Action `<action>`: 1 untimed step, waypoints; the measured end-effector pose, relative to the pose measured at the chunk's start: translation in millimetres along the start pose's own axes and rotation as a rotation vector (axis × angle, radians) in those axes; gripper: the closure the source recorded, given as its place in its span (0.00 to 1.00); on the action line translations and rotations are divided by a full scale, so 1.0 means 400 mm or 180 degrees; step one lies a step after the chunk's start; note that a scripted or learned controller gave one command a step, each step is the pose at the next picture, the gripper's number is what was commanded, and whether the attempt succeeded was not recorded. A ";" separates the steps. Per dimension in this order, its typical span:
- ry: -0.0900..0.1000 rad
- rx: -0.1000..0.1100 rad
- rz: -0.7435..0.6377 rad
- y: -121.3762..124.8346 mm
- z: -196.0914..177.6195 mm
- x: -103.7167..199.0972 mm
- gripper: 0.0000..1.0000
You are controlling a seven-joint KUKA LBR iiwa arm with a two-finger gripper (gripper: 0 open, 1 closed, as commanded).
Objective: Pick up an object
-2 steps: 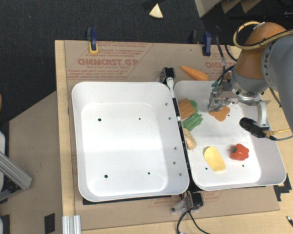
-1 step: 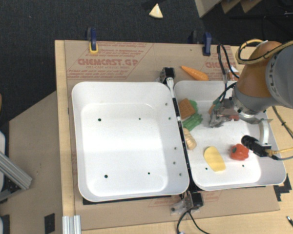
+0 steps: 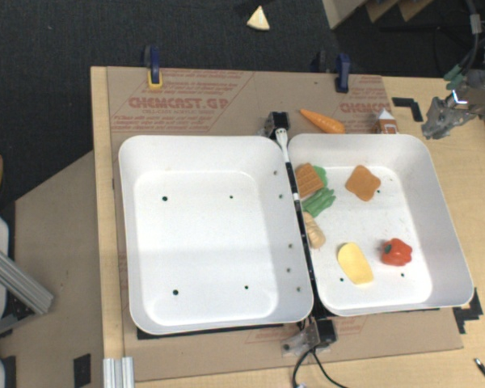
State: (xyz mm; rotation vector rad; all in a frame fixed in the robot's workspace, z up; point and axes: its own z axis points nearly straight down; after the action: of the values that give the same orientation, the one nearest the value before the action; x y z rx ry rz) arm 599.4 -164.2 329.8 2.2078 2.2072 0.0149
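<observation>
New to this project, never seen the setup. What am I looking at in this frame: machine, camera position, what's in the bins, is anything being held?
It is one picture from a single fixed camera above a bench, looking down at a slant. On a brown board sit two shallow white bins side by side: the left bin and the right bin.

The machine is a robot arm with a two-finger gripper, reaching in from the picture's right. Here it sits at the upper right, outside the bins, over the board. Nothing is seen between its fingers.

The right bin holds toy food: a red pepper, a yellow piece, an orange-brown piece, and along the left wall a ridged orange piece, green leaves and a pale tan piece. A toy carrot lies on the board behind the bins.

The job is to pick up one object; that has not yet happened.
</observation>
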 end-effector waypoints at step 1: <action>0.0037 0.0113 0.0014 -0.219 0.265 -0.004 1.00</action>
State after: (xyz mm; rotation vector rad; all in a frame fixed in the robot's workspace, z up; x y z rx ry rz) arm 514.0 -166.6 222.0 2.2363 2.2260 -0.0116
